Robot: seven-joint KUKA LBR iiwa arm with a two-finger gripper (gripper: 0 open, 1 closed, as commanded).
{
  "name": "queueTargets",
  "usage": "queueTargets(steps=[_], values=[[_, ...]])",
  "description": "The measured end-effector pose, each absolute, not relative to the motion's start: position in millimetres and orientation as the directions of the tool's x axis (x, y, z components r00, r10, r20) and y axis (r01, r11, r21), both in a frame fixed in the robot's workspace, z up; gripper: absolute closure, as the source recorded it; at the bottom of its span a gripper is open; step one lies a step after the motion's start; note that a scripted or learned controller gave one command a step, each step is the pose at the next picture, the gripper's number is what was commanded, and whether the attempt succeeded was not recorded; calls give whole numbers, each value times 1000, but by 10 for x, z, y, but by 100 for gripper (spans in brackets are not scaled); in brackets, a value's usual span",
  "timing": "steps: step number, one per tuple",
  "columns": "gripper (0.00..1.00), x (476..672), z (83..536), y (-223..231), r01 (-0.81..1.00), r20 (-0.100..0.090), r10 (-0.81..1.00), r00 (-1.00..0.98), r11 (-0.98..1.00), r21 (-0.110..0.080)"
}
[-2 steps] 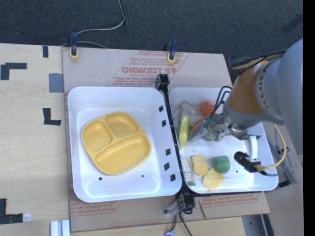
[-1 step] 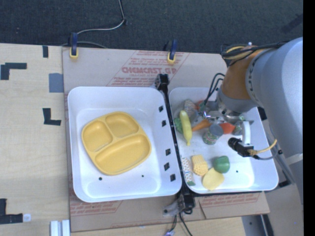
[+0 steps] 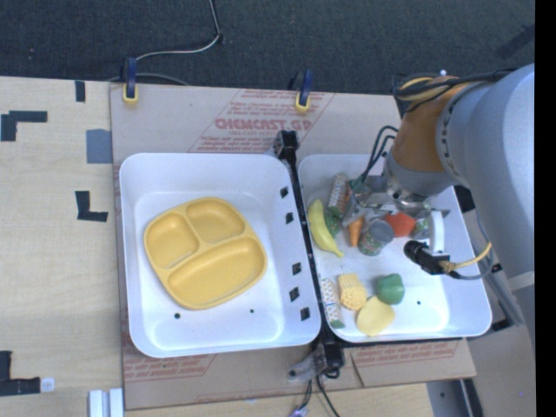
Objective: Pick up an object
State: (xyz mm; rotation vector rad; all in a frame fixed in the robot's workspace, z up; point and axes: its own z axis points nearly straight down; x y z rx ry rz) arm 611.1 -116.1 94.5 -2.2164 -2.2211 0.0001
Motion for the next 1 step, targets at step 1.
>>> queueTargets(steps=[1], values=[[100, 5653, 1824, -596, 1000, 1, 1000, -3, 3, -3]])
